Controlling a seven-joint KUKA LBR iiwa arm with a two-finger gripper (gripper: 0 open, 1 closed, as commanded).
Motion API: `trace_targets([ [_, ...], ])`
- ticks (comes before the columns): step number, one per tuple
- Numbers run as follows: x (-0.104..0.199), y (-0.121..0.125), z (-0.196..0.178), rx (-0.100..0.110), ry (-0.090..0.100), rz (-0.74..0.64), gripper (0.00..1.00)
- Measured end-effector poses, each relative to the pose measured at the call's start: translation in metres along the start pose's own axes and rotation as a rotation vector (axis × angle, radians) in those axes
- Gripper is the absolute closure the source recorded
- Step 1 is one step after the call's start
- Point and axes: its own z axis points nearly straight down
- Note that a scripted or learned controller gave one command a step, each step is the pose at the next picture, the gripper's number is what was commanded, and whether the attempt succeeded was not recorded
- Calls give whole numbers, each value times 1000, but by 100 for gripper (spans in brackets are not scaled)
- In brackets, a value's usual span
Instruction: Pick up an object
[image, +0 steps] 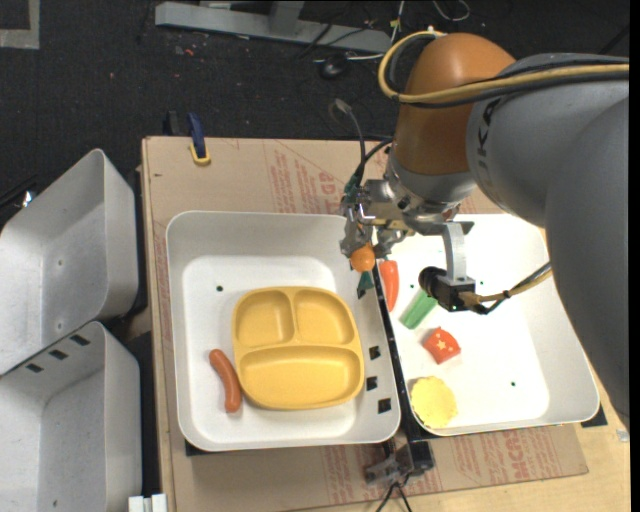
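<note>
My gripper (364, 246) hangs over the rim between the two bins, near their far end. A small round orange object (362, 259) sits right at its fingertips, pinched between them and lifted above the rim. In the right bin (520, 400) lie a red pepper-shaped piece (389, 284), a green block (418, 311), a small red piece (442, 345) and a flat yellow round piece (434, 400). The left bin (195, 300) holds a yellow divided plate (298, 347) and a brown sausage (226, 380) beside the plate's left edge.
The grey arm with its orange band (450, 100) covers the far right of the right bin. A black fitting with a cable (445, 288) hangs just right of the green block. White plastic covers (60, 260) stand left of the bench.
</note>
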Motion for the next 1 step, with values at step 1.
trace_targets([
  [1, 46, -10, 9, 1, -1, 1, 100],
])
